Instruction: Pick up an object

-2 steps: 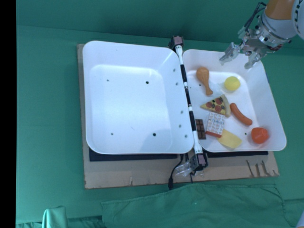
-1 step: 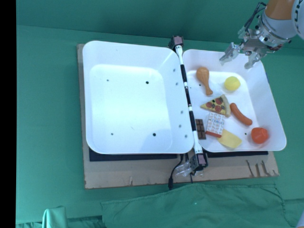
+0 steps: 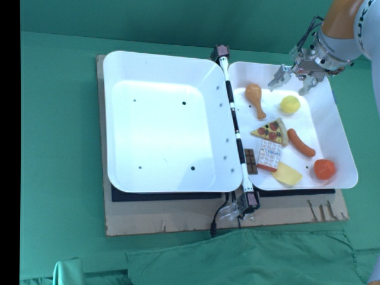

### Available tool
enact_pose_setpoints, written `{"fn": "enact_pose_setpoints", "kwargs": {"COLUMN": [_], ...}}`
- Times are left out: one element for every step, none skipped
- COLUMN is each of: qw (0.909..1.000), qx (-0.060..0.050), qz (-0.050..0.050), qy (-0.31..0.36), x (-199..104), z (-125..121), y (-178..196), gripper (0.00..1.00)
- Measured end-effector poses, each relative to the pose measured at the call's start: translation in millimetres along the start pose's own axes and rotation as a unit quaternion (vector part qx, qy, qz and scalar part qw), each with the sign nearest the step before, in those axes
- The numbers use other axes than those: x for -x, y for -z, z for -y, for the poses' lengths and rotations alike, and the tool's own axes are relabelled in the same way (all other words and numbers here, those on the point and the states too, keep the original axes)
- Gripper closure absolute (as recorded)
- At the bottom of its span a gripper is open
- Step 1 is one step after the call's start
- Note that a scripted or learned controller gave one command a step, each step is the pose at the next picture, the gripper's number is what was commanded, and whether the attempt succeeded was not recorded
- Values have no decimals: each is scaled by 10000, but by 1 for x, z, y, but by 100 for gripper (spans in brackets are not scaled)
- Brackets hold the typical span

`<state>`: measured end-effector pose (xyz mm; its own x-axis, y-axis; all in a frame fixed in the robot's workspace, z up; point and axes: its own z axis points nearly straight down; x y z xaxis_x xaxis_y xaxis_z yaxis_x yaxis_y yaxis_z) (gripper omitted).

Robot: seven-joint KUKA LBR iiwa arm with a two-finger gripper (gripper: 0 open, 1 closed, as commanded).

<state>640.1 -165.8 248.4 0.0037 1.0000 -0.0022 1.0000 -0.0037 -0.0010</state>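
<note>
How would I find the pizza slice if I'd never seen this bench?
Look in the right bin, the one holding the toy food. Near its middle lies the pizza slice, between the drumstick and the sausage. It is the only triangle, with red dots on top.

A robotics lab: green cloth backdrop (image 3: 148, 10), two white bins (image 3: 160, 70) on cardboard (image 3: 166, 221), plastic toy food (image 3: 273, 132).

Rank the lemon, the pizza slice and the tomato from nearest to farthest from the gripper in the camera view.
1. Lemon: just below the gripper, near the bin's far end.
2. Pizza slice: mid-bin, further toward the camera.
3. Tomato: the bin's near right corner.
</note>
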Motion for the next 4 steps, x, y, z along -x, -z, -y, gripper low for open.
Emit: {"fn": "enact_pose_setpoints", "kwargs": {"qw": [10000, 10000, 9999, 10000], "qx": [-9, 36, 103, 64], "qz": [0, 9, 39, 16], "qy": [-7, 2, -13, 1], "x": [10, 12, 14, 19], "z": [4, 2, -1, 6], "y": [-54, -64, -48, 4], "gripper": [0, 0, 100, 100]}}
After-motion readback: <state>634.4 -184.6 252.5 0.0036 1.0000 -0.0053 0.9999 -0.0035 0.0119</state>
